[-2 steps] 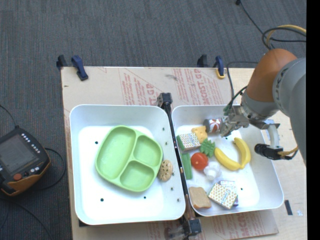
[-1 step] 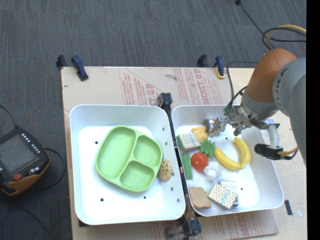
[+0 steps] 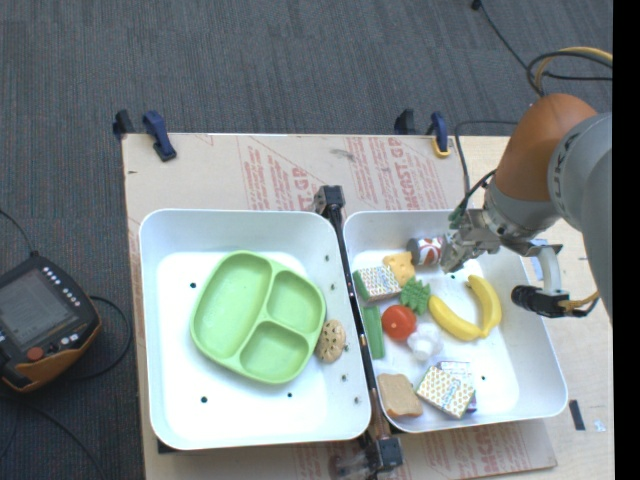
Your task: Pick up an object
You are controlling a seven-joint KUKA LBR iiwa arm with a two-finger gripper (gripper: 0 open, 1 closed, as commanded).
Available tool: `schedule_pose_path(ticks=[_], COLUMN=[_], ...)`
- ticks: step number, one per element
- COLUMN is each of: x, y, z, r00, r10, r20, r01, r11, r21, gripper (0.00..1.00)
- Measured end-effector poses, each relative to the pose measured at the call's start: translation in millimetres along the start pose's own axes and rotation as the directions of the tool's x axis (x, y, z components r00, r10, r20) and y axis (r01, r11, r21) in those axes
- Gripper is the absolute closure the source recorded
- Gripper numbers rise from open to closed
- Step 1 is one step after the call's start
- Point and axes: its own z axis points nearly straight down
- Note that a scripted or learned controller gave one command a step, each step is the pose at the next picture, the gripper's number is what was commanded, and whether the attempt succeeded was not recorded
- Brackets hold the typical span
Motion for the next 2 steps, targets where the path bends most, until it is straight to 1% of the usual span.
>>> schedule_pose_path(ticks=[1, 2], x=[0, 82], y=[0, 0], z=[0, 22], r00=[1.0, 1.0], r10=[0.0, 0.007], r20=[0.0, 0.004], r01=[0.0, -0.007], r11=[1.0, 1.0], r21=[0.0, -0.01], gripper=[0.0, 0.0])
